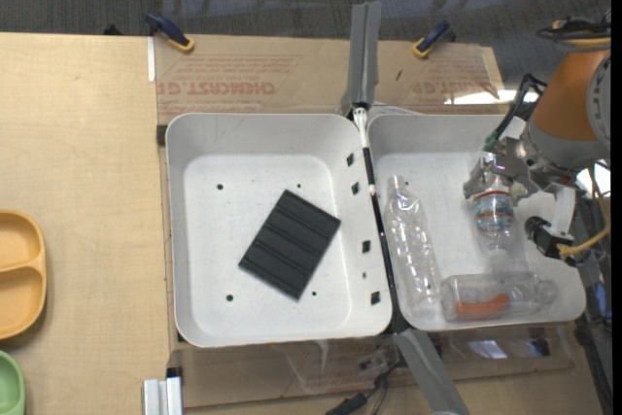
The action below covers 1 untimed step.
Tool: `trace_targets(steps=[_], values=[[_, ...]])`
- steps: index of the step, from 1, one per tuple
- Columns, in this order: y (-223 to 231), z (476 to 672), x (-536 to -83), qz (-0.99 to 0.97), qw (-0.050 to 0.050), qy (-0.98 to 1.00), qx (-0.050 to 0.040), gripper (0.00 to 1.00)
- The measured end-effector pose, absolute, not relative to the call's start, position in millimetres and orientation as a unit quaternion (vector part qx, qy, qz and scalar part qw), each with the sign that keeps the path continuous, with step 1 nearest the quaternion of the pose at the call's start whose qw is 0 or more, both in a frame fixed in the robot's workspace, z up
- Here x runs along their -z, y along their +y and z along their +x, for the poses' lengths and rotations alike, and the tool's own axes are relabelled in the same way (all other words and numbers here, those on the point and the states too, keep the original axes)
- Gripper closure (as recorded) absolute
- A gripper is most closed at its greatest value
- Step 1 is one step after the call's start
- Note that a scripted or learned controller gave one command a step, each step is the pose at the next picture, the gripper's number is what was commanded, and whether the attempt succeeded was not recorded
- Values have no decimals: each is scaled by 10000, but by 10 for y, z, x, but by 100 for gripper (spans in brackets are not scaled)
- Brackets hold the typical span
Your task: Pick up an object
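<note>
Gripper point(496, 178) over R bin point(442, 133), apparently clenched on small bottle point(495, 219) hanging at its 6 o'clock, axis vertical. Other clear bottles at 7–8 o'clock; black pad point(290, 243) in L bin.

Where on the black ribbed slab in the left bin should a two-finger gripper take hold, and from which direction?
Judging by its pose, come straight down on the black ribbed slab and close across its two long edges, near the middle. It lies flat and turned diagonally on the floor of the left bin, well clear of the walls, so the fingers have room on both sides. The wrist would need turning to match the slant.
</note>
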<state>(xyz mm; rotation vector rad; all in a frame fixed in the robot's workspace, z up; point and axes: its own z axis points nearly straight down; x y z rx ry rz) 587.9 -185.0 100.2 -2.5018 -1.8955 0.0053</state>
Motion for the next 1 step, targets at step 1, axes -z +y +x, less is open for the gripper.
trace_targets(steps=[1], values=[[-1615, 6536, -1733, -7577, 54, -6525, -85, 100]])
